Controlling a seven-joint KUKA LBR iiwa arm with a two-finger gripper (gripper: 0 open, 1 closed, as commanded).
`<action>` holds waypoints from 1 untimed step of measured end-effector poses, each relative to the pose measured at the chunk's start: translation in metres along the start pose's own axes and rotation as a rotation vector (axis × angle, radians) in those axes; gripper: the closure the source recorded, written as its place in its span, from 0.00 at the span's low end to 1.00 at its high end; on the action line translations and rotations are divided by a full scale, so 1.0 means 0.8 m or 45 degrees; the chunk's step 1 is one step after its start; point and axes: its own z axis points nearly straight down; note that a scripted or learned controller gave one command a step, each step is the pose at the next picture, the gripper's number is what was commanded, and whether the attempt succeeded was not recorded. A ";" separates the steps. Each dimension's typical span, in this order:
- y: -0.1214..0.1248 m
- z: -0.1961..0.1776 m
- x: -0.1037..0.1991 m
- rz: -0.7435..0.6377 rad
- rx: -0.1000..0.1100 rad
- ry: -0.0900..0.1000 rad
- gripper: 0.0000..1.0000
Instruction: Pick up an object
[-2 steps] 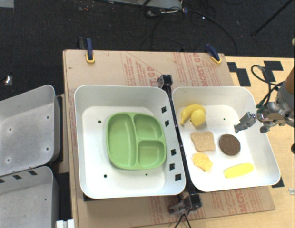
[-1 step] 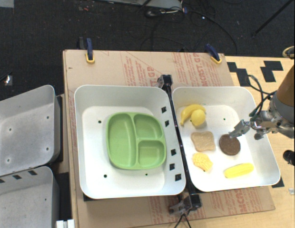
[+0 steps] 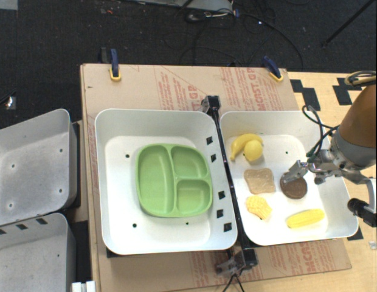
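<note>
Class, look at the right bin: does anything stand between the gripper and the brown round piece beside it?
Nothing visible does. The gripper sits right at the upper edge of the brown round piece in the right bin. The bread slice lies off to its other side.

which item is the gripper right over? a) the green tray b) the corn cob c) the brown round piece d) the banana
c: the gripper sits at the upper edge of the brown round piece in the right bin, while the banana and corn cob lie apart from it.
</note>
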 end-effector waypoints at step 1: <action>0.001 0.064 0.000 0.001 -0.008 -0.005 0.00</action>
